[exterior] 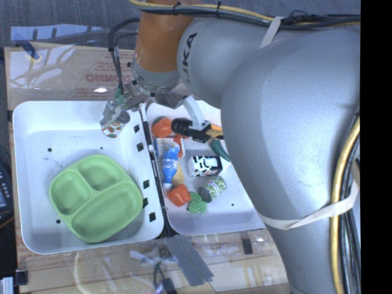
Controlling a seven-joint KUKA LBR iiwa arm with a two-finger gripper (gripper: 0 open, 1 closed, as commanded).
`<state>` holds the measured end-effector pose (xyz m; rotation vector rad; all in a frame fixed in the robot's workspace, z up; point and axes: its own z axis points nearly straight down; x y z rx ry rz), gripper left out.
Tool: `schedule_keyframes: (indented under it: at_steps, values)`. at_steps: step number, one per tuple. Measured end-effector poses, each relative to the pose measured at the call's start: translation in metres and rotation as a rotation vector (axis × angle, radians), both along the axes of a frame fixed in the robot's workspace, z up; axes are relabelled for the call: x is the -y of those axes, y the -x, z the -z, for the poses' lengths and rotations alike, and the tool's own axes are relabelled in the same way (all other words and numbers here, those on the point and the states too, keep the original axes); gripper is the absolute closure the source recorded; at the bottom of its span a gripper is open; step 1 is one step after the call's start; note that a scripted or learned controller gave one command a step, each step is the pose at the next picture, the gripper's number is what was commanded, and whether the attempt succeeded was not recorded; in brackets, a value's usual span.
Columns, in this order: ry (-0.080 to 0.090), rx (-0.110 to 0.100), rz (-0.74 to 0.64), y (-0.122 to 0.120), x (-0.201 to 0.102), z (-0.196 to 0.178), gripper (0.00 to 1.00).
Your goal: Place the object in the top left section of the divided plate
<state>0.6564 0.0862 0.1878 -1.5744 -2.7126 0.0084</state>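
A: Cup (114,124): small, clear, patterned, hangs at the gripper (120,109) over the left bin's (37,118) far side, beyond the green plate (95,198).

B: Held?

A: The fingers seem closed on its upper part. The hold looks slight and the cup is tilted.

B: Risks?

A: It may slip in transit and land on the bin floor. A tilted release could tip it over a plate ridge into the wrong section. The right bin (242,216), with its toys, lies just beside.
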Motion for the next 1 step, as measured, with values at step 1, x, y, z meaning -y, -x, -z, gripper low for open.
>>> schedule_keyframes:
  at_steps: [1]
  values:
    - [0.002, -0.005, 0.137, 0.0177, -0.0594, 0.0761, 0.0]
